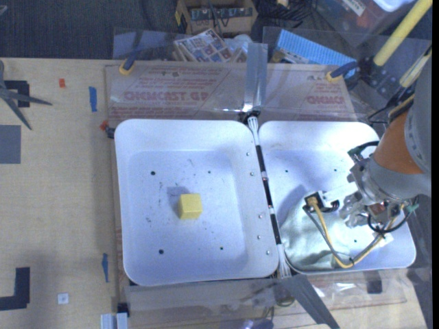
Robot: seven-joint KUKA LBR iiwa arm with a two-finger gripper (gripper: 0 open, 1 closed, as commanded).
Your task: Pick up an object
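Observation:
A small yellow cube (190, 205) lies near the middle of the left bin (137, 142), by itself. My gripper (351, 210) hangs low over the right bin (302, 142), toward its right side, below the grey wrist and orange band. A greyish-green soft sheet (307, 244) lies crumpled on the right bin's front floor, just left of and below the gripper. I see nothing held by the gripper. The cube is far to the left of the gripper, across the divider between the bins.
A yellow cable (329, 242) loops from the wrist down across the right bin's front. Clear plastic panels (206, 88) stand behind both bins. Clutter and a yellow pole (405, 22) sit beyond the bench at the back right.

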